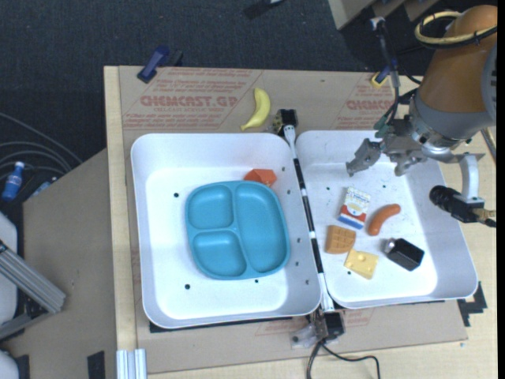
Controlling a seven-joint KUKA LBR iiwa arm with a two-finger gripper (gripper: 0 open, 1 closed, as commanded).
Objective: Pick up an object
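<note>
My gripper (385, 161) hangs over the back part of the right bin (442, 287), its fingers (362, 159) spread open with nothing between them. Below it, toward the front, lie a small white carton (357, 206), a reddish sausage (384, 218), a tan waffle square (341, 239), a yellow cheese wedge (362, 263) and a black block (405, 253). The carton is the closest, a short way in front of the fingertips.
The left bin (158, 164) holds a blue divided plate (237, 229) and an orange piece (262, 177) at the plate's back edge. A banana (257, 109) lies on the bench behind the bins. A black clip (287, 120) sits on the divider between them.
</note>
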